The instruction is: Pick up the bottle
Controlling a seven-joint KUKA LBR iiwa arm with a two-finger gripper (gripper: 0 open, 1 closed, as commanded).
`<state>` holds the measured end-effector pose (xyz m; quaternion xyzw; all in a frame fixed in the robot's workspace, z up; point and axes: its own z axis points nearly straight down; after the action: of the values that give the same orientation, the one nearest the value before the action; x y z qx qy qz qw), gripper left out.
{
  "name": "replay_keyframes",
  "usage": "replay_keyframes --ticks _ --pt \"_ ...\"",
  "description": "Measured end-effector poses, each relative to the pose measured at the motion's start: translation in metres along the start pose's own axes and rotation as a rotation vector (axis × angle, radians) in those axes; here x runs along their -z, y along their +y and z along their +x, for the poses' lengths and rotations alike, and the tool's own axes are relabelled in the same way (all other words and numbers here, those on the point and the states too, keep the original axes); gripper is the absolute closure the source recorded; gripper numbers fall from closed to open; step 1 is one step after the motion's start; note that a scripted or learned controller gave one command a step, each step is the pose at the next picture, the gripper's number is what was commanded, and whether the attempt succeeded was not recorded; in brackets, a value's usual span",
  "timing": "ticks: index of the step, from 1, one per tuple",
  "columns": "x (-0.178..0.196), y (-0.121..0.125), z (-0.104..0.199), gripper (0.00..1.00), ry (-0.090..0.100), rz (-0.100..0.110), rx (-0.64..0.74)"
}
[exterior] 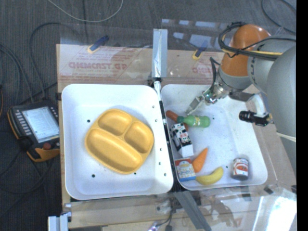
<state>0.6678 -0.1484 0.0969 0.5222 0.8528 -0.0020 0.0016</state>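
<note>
Your jaws point(198, 103) hang low over the back of the right bin point(250, 143), just above the green bottle point(196, 121). From this slanted look down, you cannot tell whether they are spread or pressed together, and nothing shows between them, so treat the bottle as not yet gripped.

The bottle lies on its side on the bin floor, near the wall that divides the two bins, its orange cap point(172, 115) pointing toward that wall. Just in front of it sits a small black-and-white carton point(181, 138), close enough that it may be touching the bottle's side.

Further out you have a carrot point(200, 159), a banana point(210, 176), a small can point(240, 167) in the near right corner, and a little packet point(184, 170) by the near wall. The left bin point(77, 177) carries a yellow divided plate point(119, 140).

What should worry you: a round bottle lying flat will likely roll if the jaws close off-centre or along its length. The carton crowds one side, so a jaw coming down there could land on it or shove both things. The dividing wall leaves little room at the cap end.
</note>
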Motion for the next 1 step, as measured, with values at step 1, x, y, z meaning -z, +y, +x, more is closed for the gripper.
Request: replay_keyframes --ticks 1 --pt "-0.0072 -0.044 -0.0143 0.0 -0.004 -0.011 0.275"
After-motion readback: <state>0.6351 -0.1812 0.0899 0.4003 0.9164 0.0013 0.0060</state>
